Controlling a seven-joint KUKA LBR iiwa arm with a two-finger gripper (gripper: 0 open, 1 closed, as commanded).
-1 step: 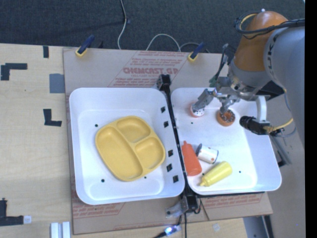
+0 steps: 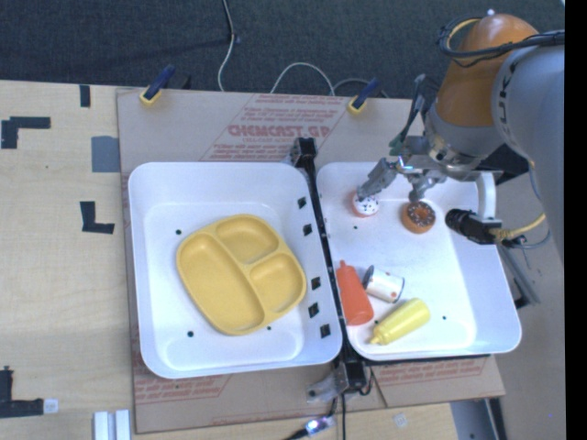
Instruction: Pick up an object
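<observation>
Object candidates, right bin [image 2: 477,273], left to right as I read them: orange bottle [image 2: 353,296], white cylinder [image 2: 385,285], yellow squeeze bottle [image 2: 401,322] at lower centre; all look light, smooth, likely slippery, best taken across the body. White die-like piece [image 2: 366,205] and brown disc [image 2: 419,216] upper right, beneath my pincer [image 2: 396,187], released, grasping nothing.

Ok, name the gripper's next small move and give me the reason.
Probably lower straight down and then close. The gripper hangs open above the back of the right bin, with one finger by the small white spotted object and the other by the brown round object. Nothing sits between the fingers yet, so a small shift toward one of the two may be needed first.
</observation>
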